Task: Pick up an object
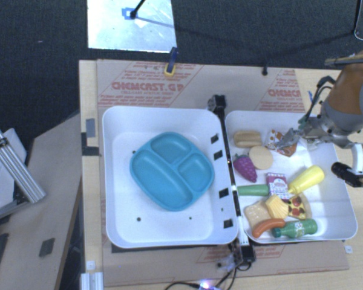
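Left bin (118, 180): shallow, white, holding one blue divided plate (171, 170) near its middle, three compartments, lying flat.

Divider between the bins: black clips along the shared rims.

Right bin (345, 213): shallow, white, crowded with toy food. Far-left corner, a hot dog bun (248, 139). Just nearer, a round tan cookie (261, 157). At the left wall, a purple grape bunch (245, 168), touching or nearly touching the cookie. Nearer again, a green cucumber (253, 190) lying crosswise, its right end at a small red carton (277, 183). Right of the carton, a yellow bottle (307, 179), tilted. Near end: a pizza slice (298, 206), a cheese wedge (276, 206), an orange sausage (265, 226) and a green bottle (297, 228), all packed close.

Far part of the right bin: a small red-and-white packet (283, 144), the item closest to the gripper (288, 139), which sits low over it. Whether the fingers are spread or pinching the packet cannot be told at this size.

Handling judgement: the packet looks light and thin, likely to slide on the smooth bin floor or crumple; best taken across its narrow width. The yellow bottle would be stiffer and rounder, gripped across the body.

Far right: grey arm with orange band (351, 83).
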Action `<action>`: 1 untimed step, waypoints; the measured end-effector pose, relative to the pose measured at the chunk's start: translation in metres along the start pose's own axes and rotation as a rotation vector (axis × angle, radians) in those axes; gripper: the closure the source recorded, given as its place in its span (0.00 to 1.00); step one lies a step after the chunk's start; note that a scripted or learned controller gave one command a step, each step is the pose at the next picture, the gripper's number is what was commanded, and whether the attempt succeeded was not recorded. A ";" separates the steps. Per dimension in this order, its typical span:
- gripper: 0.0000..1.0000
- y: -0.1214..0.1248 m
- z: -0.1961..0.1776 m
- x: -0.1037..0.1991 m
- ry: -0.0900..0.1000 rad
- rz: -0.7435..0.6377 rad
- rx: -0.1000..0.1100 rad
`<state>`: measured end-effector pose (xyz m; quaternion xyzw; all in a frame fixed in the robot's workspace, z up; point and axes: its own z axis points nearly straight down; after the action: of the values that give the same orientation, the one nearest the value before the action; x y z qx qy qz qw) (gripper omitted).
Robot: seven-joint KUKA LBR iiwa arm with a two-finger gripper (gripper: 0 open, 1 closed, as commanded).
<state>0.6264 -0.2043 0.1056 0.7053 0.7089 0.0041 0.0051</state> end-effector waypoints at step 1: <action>1.00 0.003 -0.014 -0.004 -0.011 -0.001 -0.012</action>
<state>0.6288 -0.2080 0.1198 0.7051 0.7090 0.0045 0.0130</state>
